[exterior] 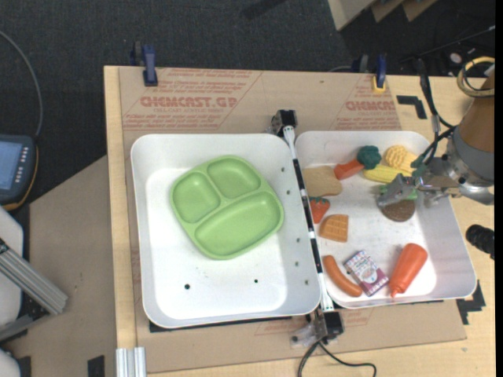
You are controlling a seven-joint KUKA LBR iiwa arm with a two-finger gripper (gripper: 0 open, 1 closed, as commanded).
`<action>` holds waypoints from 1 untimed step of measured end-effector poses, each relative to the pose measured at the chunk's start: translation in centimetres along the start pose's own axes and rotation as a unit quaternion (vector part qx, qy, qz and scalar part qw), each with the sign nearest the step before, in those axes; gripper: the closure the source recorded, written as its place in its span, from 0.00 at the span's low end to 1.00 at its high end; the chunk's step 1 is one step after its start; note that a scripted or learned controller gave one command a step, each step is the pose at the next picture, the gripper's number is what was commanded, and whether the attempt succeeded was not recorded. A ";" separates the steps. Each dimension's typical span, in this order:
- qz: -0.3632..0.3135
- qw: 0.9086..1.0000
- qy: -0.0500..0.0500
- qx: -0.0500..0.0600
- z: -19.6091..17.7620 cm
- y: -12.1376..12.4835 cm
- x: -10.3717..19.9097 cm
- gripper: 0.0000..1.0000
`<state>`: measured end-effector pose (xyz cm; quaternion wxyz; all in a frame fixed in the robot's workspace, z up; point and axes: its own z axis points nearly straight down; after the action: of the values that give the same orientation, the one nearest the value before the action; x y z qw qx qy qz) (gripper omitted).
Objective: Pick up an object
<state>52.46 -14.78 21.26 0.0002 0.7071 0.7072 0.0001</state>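
We found the gripper (397, 192) low in the right bin (454, 234), directly over a small brown round object (398, 210) and seemingly touching it, though we could not tell whether it gripped anything. The arm (475, 144) reached in from its right, bent down at the wrist. Corn (398, 161) lay just behind it, a carrot (408, 267) well in front, and the green divided plate (227, 206) far to its left.

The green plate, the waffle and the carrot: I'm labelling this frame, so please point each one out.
green plate (228, 206), camera view, on the ridge between its compartments.
waffle (335, 228), camera view, on the middle of its gridded face.
carrot (407, 267), camera view, on the middle of its orange body.
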 end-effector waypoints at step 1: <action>0.000 1.000 0.001 0.004 10.7 4.3 -2.1 0.00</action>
<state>56.73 -16.90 10.60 -0.0036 0.7072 0.7070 -0.0022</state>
